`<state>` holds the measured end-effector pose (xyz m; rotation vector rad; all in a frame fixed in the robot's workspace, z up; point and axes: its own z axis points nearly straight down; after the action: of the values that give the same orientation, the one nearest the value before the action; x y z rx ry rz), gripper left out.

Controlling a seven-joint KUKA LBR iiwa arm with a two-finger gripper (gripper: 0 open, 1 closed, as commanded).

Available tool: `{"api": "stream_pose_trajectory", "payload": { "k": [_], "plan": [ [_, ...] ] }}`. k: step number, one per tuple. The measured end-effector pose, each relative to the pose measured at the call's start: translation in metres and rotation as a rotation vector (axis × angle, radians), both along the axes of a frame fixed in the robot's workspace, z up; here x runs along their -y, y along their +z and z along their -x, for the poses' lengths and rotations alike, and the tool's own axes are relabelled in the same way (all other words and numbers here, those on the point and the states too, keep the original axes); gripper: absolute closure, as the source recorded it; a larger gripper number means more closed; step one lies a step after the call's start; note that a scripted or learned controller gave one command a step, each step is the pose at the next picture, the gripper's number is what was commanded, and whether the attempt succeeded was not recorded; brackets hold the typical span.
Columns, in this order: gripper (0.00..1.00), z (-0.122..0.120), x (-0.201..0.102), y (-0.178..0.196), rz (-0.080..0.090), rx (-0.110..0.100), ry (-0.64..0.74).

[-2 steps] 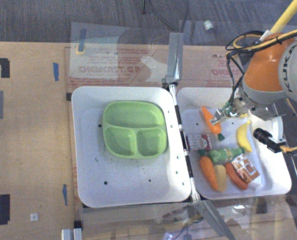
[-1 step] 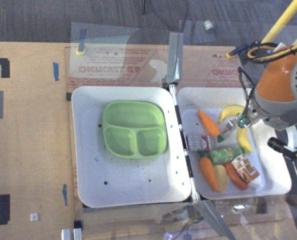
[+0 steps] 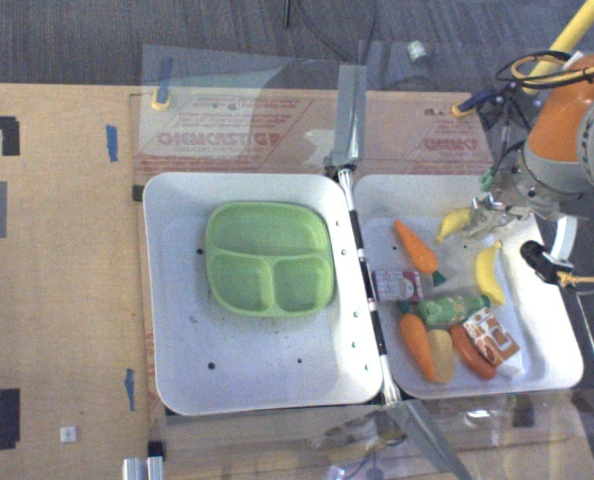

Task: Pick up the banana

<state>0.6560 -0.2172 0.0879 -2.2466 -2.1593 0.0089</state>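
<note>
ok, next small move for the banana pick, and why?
Probably shift the gripper toward the bin's near side and lower over the banana. The gripper hangs above the right bin's far end, beside a smaller yellow piece, while the banana lies nearer, untouched.

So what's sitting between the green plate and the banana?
In the camera view, a carrot lies between the green plate and the banana, past the bins' shared rims.

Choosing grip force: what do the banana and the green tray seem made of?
Banana: probably moulded plastic toy food, with uniform yellow and a smooth, faintly glossy skin. Green tray: likely matte plastic, one even colour with rounded moulded compartments. Neither can be confirmed by look alone.
</note>
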Motion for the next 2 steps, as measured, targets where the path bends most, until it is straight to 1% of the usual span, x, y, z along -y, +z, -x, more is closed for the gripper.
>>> {"api": "stream_pose_trajectory", "payload": {
  "k": [1, 2],
  "plan": [
    [0.0, 0.0, -0.001, 0.0, 0.0, -0.001, 0.002],
    [0.0, 0.075, -0.006, 0.001, 0.007, 0.026, 0.02]
  ]
}}
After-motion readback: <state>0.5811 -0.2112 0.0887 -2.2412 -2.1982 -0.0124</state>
